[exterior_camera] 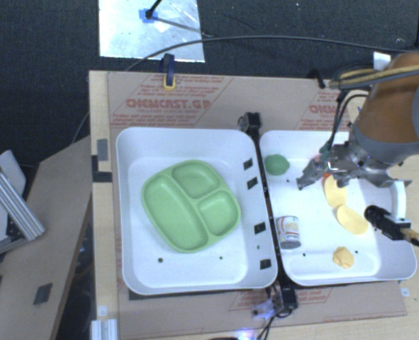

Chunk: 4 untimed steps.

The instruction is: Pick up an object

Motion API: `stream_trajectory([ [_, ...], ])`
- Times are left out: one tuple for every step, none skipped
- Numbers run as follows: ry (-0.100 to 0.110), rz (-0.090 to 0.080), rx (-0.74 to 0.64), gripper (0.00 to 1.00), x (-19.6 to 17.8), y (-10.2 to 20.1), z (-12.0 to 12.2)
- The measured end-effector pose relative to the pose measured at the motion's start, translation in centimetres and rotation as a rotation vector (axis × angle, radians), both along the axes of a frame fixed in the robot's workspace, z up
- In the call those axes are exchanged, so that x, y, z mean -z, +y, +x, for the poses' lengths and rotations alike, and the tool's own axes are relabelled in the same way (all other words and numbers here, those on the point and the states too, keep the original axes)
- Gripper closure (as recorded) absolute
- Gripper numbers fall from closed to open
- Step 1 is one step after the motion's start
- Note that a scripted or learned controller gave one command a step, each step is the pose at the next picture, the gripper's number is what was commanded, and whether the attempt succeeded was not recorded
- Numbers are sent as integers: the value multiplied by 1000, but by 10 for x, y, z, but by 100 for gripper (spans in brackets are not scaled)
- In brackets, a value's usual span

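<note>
The right bin (303,142) holds a green ball (276,164) near its back left corner and a small can (288,231) by its left wall. Two pale yellow pieces (334,192) (352,219) lie in its middle. A small orange-yellow lump (343,258) rests near the front. My gripper (321,174) hangs low over the bin's middle, right of the green ball and just above the upper yellow piece. I see nothing held in it. The arm's orange band (397,98) rises behind it.
The left bin (135,144) carries a green divided plate (190,205). Black clips (252,183) line the wall between the bins. A black part with a cable (383,222) hangs from the wrist over the right bin's right side. Cardboard (195,98) lies under both bins.
</note>
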<state>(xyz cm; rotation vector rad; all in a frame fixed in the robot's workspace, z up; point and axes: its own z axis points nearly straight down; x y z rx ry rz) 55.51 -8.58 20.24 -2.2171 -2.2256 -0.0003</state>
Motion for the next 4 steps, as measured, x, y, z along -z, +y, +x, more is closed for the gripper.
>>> stream_trajectory([
  [3, 0, 2, 0, 59, -3, 7],
  [3, 1, 3, 0, 112, -2, 7],
  [0, 0, 4, 100, 100, -3, 8],
  [-4, -1, 0, 100, 57, 1, 9],
])
